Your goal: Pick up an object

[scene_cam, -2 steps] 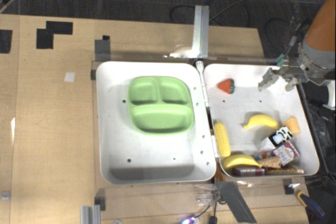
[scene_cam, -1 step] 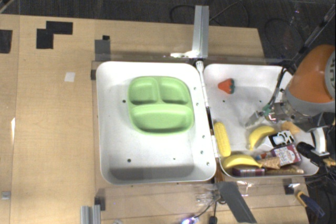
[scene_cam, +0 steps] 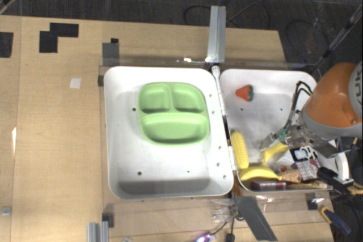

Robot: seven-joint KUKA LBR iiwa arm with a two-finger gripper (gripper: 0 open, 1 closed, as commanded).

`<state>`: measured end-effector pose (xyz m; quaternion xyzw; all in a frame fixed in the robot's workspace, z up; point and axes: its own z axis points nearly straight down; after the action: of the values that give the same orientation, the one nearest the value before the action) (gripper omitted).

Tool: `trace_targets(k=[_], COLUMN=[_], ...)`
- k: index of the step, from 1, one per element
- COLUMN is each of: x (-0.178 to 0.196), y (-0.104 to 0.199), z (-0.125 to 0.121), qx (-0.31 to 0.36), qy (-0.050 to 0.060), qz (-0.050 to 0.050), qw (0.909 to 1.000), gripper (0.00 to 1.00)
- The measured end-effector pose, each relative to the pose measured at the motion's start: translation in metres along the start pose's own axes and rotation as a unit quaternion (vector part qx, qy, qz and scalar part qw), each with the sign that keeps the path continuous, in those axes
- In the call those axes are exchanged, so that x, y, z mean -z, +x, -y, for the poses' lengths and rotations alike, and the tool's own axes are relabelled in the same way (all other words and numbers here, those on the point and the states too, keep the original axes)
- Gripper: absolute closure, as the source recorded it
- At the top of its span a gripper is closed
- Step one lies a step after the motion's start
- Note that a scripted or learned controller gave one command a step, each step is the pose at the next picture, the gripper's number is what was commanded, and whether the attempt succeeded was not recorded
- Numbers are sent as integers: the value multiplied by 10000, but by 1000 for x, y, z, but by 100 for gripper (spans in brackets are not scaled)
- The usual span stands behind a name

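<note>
Two white bins are seen side by side on the wooden tabletop [scene_cam: 51,139]. The left bin [scene_cam: 122,178] takes the middle of the frame, and the right bin [scene_cam: 266,79] lies at the centre right. A green tray [scene_cam: 173,112] with three compartments is placed in the upper half of the left bin, well apart from the bin walls.

In the right bin, a small red strawberry [scene_cam: 244,93] is found near the upper left corner, apart from everything else. A corn cob [scene_cam: 240,148] lies along the left wall, in the lower part of the bin. A banana [scene_cam: 260,173] is laid just below the corn, near the lower left corner. A dark red bar [scene_cam: 268,184] is seen under the banana, against the lower wall. To the right of them a pile of small packets [scene_cam: 303,167] is gathered in the lower right part of the bin; their kind cannot be told.

The arm [scene_cam: 334,105] enters from the right edge, and its orange band is seen over the right side of the right bin. The end effector [scene_cam: 281,141] is lowered at the lower middle of this bin, where a yellow piece [scene_cam: 275,151] is seen just beside it. Whether this piece is touched cannot be told. It cannot be told either how the end effector is set, because this part is too small and blurred.
</note>
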<state>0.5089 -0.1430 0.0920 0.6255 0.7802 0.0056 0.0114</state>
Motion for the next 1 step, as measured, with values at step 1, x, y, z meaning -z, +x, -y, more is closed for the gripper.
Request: trace_targets(k=[1], x=[12], y=[3], z=[-5], qx=[19], qy=[-42], qz=[-13], qw=[10000], gripper=[100])
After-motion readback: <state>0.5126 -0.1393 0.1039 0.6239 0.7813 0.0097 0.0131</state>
